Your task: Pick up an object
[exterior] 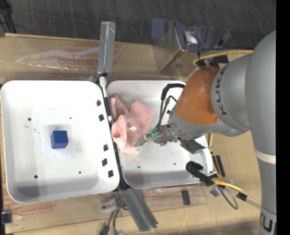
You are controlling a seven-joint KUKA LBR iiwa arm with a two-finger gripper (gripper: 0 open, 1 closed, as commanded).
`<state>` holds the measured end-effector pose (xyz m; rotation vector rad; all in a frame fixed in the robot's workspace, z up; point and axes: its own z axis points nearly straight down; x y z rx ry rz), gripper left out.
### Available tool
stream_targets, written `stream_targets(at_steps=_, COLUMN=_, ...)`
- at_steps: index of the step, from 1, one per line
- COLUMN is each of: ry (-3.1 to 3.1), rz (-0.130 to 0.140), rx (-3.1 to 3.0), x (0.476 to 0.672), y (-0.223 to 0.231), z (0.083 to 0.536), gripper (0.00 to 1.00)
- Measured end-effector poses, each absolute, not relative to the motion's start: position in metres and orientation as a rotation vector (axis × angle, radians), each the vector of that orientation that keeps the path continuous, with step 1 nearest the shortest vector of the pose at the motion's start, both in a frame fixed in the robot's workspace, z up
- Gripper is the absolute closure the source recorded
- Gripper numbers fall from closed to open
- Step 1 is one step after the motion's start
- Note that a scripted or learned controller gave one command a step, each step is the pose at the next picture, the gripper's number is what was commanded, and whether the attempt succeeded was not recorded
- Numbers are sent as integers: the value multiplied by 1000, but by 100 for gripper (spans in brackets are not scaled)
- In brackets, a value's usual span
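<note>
Bench [37,50] — seemingly cardboard-topped — bears two white bins [17,131].

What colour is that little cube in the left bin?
Blue. The cube shows clearly in the camera view, against the white bin floor.

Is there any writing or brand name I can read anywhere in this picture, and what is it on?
"KUKA": dark letters on the big grey robot arm, running sideways beside its orange band.
Faint red print on the brown cardboard sheet behind the bins: too blurred to read.
</note>
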<state>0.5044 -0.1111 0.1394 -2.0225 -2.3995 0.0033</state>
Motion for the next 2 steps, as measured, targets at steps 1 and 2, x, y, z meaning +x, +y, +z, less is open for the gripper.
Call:
stream_targets(at_steps=1, ry=-2405, rz=4, rx=-2016, x=505, y=-111, z=149, gripper=100)
stream_targets(at_steps=2, ry=-2406, rz=4, rx=-2015, x=505, y=-111, z=149, gripper=0)
